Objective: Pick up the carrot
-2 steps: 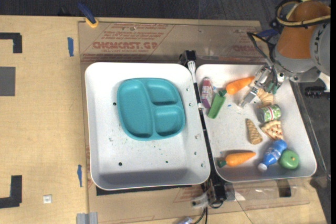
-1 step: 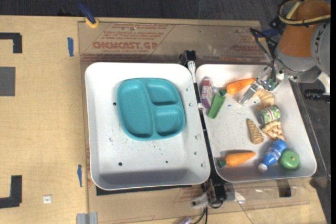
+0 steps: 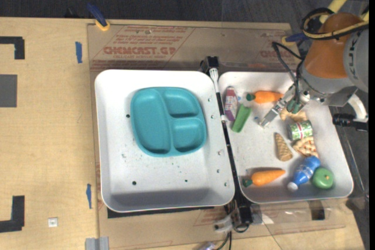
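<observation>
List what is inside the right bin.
The right bin holds two carrots, one at the top near the gripper and one at the bottom, plus a green tube, a cone, a blue bottle and a green ball. The arm covers the bin's upper right corner.

The left bin (image 3: 111,143) holds a divided plate (image 3: 169,121), while in the right bin (image 3: 340,152) one carrot (image 3: 267,97) lies at the far side just left of the gripper (image 3: 280,109), and another carrot (image 3: 266,177) lies at the near side, left of a bottle (image 3: 303,173).
</observation>
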`<state>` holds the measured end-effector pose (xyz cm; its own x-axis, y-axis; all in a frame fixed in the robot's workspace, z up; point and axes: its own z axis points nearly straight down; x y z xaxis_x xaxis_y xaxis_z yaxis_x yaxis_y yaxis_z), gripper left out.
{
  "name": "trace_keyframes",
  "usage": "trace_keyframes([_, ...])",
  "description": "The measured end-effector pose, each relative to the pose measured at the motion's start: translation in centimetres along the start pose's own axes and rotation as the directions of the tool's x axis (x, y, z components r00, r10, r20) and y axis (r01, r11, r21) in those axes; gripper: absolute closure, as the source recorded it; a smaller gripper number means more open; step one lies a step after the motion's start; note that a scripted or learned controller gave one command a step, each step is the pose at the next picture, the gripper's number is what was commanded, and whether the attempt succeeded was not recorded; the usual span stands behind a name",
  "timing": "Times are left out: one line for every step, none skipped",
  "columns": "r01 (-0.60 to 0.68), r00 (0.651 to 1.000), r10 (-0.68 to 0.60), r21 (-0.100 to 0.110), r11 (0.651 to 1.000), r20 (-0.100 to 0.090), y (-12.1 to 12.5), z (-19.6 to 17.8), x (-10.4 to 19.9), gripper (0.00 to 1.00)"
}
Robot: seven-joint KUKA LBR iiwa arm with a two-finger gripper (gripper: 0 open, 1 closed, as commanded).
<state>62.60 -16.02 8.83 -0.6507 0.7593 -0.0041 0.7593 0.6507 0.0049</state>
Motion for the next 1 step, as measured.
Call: trace_keyframes([-0.218, 0.976, 0.218, 0.005, 0.976, -0.001, 1.44, 0.07, -1.15, 0.00])
